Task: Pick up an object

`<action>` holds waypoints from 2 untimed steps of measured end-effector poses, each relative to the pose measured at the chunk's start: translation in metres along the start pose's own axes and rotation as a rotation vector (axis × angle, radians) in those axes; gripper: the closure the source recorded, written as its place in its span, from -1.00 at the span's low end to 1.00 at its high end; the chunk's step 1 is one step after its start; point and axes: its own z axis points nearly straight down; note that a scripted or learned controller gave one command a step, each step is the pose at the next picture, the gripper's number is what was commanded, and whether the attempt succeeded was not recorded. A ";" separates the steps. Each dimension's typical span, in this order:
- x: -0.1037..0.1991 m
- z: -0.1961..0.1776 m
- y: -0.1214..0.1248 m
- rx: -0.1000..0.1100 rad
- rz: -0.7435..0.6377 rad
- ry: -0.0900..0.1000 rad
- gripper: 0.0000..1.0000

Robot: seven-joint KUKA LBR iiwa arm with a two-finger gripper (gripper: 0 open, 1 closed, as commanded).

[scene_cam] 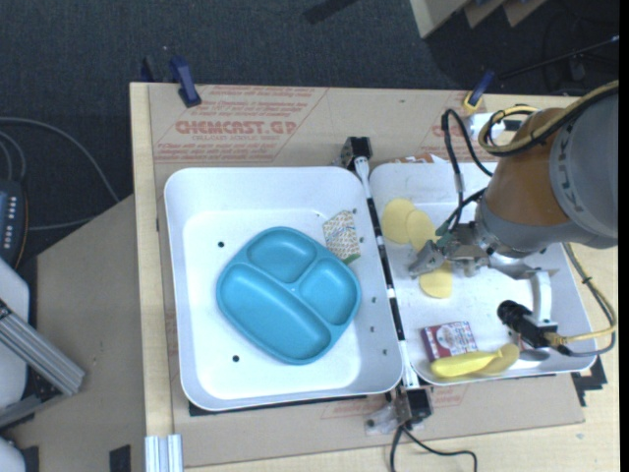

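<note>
Trouble is most likely at the yellow pieces in the right bin (580, 293). The claw (439, 256) hangs low there, between a pale yellow disc (406, 221) and a smaller yellow lump (437, 283), but whether it is spread or pinched I cannot tell. Both pieces look low and smooth, so a close could skid off one or nudge it aside. A red packet (449, 338) and a banana (477, 364) lie nearer the front wall. In the left bin (197, 264), a blue divided tray (287, 293) and a small patterned packet (342, 234) sit well apart from the arm.
</note>
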 end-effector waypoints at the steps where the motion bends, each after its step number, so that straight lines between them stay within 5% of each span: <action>1: -0.006 0.011 0.011 0.001 -0.001 0.000 -1.00; 2: 0.005 0.010 -0.004 0.003 0.000 0.001 -1.00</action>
